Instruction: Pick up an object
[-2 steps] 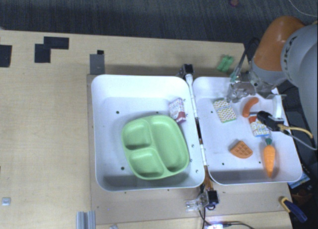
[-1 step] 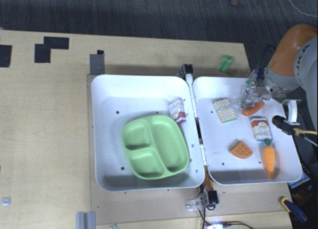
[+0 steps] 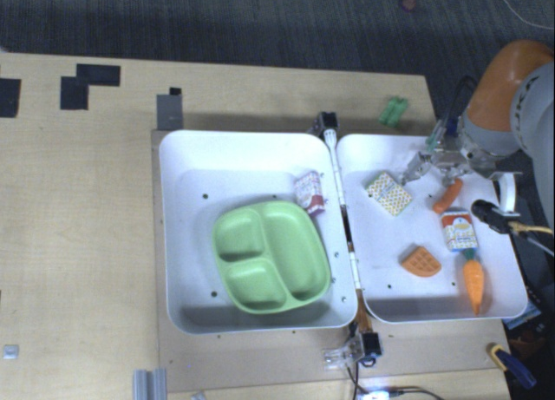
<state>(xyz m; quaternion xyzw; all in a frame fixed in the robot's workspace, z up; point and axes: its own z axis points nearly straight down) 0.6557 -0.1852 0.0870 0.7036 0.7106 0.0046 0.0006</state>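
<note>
Nearest the camera, in the near part of the left bin (image 3: 173,216), a green divided plate (image 3: 271,257) is seen lying flat; it is prob. stiff, light plastic, too broad to be taken except by its rim. A small red-and-white packet (image 3: 309,191) is set just beyond it, against the bin's right wall; it is prob. crinkly and awkward to reach there. In the right bin (image 3: 512,303), a checkered pad (image 3: 388,193) lies flat at the far-left, turned diamond-wise, w/ no clear long axis; it is judged light and perhaps soft, best pinched across two opposite edges. An orange waffle piece (image 3: 421,261) rests nearer, well apart from the walls, flat and prob. rigid. The gripper (image 3: 427,164) is poised over the far side of this bin, just right of the pad; whether it is open or closed cannot be told, and nothing is seen held. A small orange stick (image 3: 448,194) lies just right of it, long axis slanting far-right to near-left. A labelled bottle (image 3: 459,232) lies just nearer, long axis approx. far-to-near, prob. smooth and apt to roll. A toy carrot (image 3: 473,281) is placed nearest the bin's near-right corner, long axis far-to-near, tip pointing near; it is best gripped across its thick far half.
</note>
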